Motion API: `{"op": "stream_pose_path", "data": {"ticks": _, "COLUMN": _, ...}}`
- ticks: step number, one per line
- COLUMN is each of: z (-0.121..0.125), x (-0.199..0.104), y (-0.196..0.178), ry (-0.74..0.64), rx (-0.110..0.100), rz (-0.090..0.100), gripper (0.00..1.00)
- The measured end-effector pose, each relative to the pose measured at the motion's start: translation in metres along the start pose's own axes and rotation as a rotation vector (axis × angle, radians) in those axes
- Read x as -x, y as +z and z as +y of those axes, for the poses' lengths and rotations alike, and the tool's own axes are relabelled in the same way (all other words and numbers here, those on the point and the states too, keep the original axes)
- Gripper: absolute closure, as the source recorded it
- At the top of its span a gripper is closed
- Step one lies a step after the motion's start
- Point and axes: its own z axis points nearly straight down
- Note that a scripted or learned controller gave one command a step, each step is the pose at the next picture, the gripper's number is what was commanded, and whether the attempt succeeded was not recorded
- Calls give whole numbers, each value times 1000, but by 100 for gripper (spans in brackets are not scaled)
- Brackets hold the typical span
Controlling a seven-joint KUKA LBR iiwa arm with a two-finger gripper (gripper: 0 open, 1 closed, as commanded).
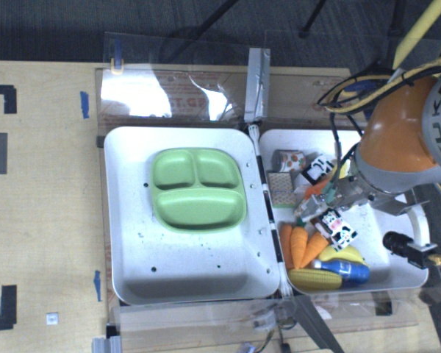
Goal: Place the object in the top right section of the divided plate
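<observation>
A pale wooden surface (44, 219) carries two white bins. The left bin (132, 271) holds a green divided plate (198, 187), lying flat, with two small sections along its far side and one long one nearer the camera; all three are bare. The right bin (404, 274) is crowded with toys: orange carrots (303, 247), a yellow corn cob (314, 279), a blue piece (349, 272), a black-and-white cow-patterned toy (340, 230) and another (320, 168) farther back. The grey arm (400, 134) with its orange band reaches in from the right, bent down over this bin. Its pincer (322, 206) sits low among the toys, just above the carrots; the clutter makes it impossible to tell how its fingers stand or whether anything is between them.
</observation>
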Motion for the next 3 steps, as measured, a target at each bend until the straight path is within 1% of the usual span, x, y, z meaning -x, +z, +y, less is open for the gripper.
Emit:
{"op": "stream_pose_path", "data": {"ticks": 1, "z": -3, "x": -56, "y": 5, "ry": -8, "rx": -5, "rz": 2, "gripper": 100}}
{"op": "stream_pose_path", "data": {"ticks": 2, "z": -13, "x": -66, "y": -63, "ry": 64, "rx": -2, "rz": 0, "gripper": 100}}
{"op": "stream_pose_path", "data": {"ticks": 3, "z": 2, "x": -135, "y": -24, "ry": 317, "rx": -8, "rz": 1, "gripper": 100}}
